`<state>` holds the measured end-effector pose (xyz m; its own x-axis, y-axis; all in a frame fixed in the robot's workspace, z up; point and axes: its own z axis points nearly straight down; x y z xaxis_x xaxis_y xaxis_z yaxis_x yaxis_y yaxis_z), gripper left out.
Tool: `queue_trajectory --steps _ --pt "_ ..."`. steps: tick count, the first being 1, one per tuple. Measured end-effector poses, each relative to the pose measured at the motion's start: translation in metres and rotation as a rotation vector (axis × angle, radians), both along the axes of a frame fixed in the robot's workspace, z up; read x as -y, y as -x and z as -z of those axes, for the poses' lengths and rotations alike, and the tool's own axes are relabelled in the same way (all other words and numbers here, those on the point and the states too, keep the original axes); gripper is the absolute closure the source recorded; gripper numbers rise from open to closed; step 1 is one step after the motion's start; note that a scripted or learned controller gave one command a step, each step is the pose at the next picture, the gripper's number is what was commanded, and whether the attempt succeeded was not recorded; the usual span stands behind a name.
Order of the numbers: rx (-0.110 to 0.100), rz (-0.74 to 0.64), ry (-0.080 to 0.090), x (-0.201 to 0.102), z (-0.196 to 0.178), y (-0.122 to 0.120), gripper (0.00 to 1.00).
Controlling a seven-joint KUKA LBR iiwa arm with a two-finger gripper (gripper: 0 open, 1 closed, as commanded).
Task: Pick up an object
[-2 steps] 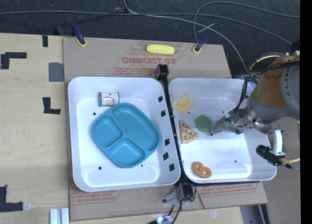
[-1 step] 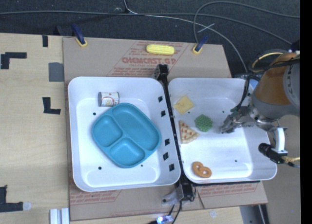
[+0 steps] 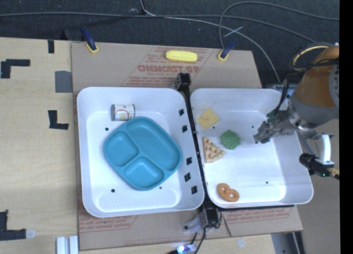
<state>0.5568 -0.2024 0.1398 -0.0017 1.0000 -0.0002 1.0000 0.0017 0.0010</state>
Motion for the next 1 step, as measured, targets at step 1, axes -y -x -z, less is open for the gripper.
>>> queue_trajectory --steps 1 --pt "0.000 0.000 0.000 -0.0003 -0.0413 0.0009 1.00"
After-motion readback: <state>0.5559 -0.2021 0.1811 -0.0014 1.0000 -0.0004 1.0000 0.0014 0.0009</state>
